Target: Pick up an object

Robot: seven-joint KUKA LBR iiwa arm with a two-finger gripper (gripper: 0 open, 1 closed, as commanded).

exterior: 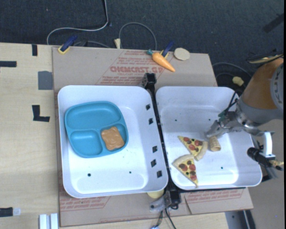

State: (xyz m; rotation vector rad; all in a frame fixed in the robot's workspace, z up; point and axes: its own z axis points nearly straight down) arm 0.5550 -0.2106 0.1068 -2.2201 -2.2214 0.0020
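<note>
In the right bin [181,99] lie two toy pizza slices, one [192,146] near the middle and one [187,168] closer to the front wall. A small beige piece [214,145] rests just right of the upper slice. My gripper [215,130] hangs low over the bin, directly above and touching or almost touching the beige piece. The grey arm with its orange band [260,87] comes in from the right. In the left bin [133,175] a blue divided plate [88,123] carries a tan bear-shaped piece [113,138].
Behind the bins on the cardboard lie a toy carrot [163,61] and a beige disc [182,54]. Cables run along the back. A black divider [155,128] separates the two bins. A small yellow item [237,81] sits off the right bin's far corner.
</note>
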